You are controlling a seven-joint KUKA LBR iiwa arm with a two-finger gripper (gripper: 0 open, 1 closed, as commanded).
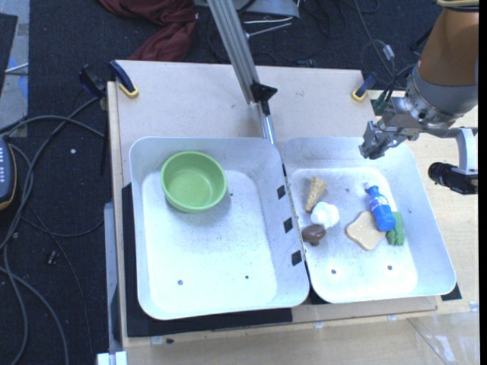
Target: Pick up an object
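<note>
So from my end the gripper (374, 147) is hanging above the back edge of the right bin (426, 272), up near its far corner, and honestly I can't tell from this angle whether the claw is spread or closed, it's just a dark lump under the wrist. Nothing is between it and the bin floor that I can see, so I'd say it's not carrying anything and the pick hasn't happened yet. All the small stuff is bunched in the middle of that right bin, which makes sense if it's the source pile: one blue bottle (379, 207) lying on its side, one green thing (396, 236) touching its lower end, one toast-shaped piece (364, 232) just beside that, one white ball-ish lump (325, 214), one brown round thing (313, 234) touching it, and one tan cone (315, 192), tilted. Six items total there. The left bin (152, 287) has a single green bowl (193, 181) sitting upright near its back. My guess is the bottle is the nearest target, roughly below and in front of the claw.
</note>
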